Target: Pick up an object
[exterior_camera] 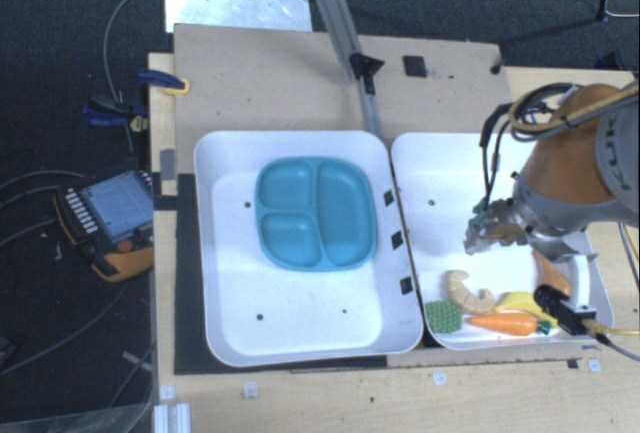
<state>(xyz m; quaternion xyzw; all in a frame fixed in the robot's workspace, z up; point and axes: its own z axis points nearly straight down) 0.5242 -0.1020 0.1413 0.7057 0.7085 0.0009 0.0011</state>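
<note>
We see two white bins side by side on the tabletop (300, 81); the left bin (230, 311) holds a blue divided plate (315, 213) near its middle; the right bin (440, 171) carries a small heap of toy food along its near edge: a green square piece (444, 317), a pale curled shrimp (466, 292), a yellow banana (527, 302) and an orange carrot (503, 324), all close together; the pincer (487, 232) hangs over the right bin just above that heap, apart from the shrimp; we cannot tell how it is set, and we see nothing held in it.
</note>
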